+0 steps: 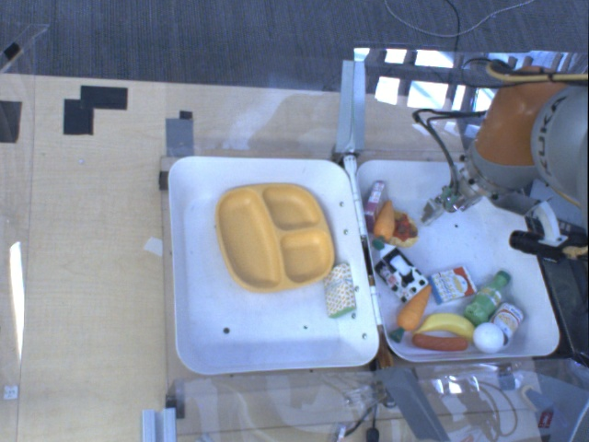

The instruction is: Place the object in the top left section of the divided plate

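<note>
Nearest cam, along R bin's (552, 339) front edge: a red sausage (440, 342), banana (446, 323), white egg (489, 337) and small jar (507, 319), w/ a green bottle (486, 297), carrot (415, 308), juice carton (451, 284) and black-and-white box (399, 273) just behind. Pincer (448, 201) hangs over R bin's rear, nothing visibly between its fingers; can't tell how far open. Yellow divided plate (274, 236) sits in L bin (198, 339), well apart from pincer. Small speckled pouch (340, 290) lies just off plate's front-right rim.
</note>
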Action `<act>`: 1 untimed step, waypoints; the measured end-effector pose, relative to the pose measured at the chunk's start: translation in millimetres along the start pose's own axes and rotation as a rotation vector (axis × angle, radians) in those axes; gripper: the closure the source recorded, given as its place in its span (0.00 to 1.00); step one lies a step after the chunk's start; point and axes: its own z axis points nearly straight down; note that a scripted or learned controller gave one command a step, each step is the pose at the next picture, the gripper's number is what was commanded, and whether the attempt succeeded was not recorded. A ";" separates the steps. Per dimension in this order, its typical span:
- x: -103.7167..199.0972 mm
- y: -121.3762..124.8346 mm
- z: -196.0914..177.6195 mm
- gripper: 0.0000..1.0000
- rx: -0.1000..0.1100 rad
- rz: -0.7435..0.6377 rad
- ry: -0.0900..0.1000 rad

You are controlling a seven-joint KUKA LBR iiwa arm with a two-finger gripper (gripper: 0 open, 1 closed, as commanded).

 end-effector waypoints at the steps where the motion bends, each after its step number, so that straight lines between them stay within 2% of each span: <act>1: -54.2 0.3 1.6 1.00 0.000 -0.424 -0.001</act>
